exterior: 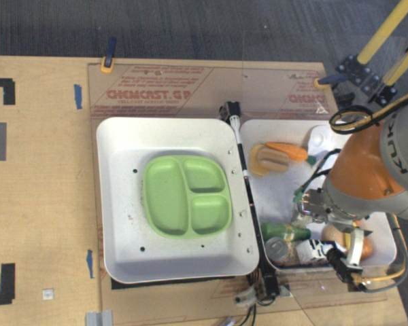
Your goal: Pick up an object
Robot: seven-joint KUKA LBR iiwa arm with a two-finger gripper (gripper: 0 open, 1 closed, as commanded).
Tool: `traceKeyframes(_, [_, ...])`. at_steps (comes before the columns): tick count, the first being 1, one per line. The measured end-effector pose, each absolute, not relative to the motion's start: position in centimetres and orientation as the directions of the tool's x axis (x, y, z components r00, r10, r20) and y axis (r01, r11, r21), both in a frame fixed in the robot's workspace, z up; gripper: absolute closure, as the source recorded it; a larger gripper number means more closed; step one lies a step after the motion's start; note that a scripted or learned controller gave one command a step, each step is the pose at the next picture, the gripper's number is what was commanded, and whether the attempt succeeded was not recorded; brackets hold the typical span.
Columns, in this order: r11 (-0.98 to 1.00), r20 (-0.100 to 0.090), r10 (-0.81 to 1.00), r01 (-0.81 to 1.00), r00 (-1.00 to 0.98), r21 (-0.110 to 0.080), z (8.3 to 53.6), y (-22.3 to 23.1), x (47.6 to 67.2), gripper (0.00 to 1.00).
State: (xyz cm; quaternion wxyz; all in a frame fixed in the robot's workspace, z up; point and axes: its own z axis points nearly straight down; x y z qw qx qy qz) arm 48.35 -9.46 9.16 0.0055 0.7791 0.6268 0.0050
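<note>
My gripper (328, 235) reaches down into the front right part of the right bin (279, 199), with the grey and orange wrist above it. Around it lie small toys. A green piece (284, 232) sits just to its left, with a clear round jar (277, 250) in front of that. A white and dark item (310, 250) lies at the front wall, and an orange and pale piece (362, 247) shows at the right of the gripper. At the bin's back lie an orange carrot (287, 151) and a tan bun (268, 160).
The left bin (115, 182) holds a light green divided plate (187, 195). A black bar (239, 161) runs between the two bins. The arm covers the right side of the right bin. Bare bin floor shows in the right bin's middle.
</note>
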Motion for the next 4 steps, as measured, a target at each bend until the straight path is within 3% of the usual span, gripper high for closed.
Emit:
traceKeyframes(1, [-0.323, 0.004, 0.947, 0.947, 0.323, 0.006, 21.9, -6.1, 52.6, 1.0])
traceKeyframes(2, [-0.466, 0.0, 0.885, 0.885, 0.466, -0.008, 21.2, -10.4, 47.9, 1.0])
traceKeyframes(3, [-0.706, 0.0, 0.708, 0.708, 0.706, 0.002, 26.9, -10.4, 48.1, 1.0])
traceKeyframes(4, [-0.978, -0.003, 0.208, 0.208, 0.978, 0.0, 27.6, -11.6, 48.9, 1.0])
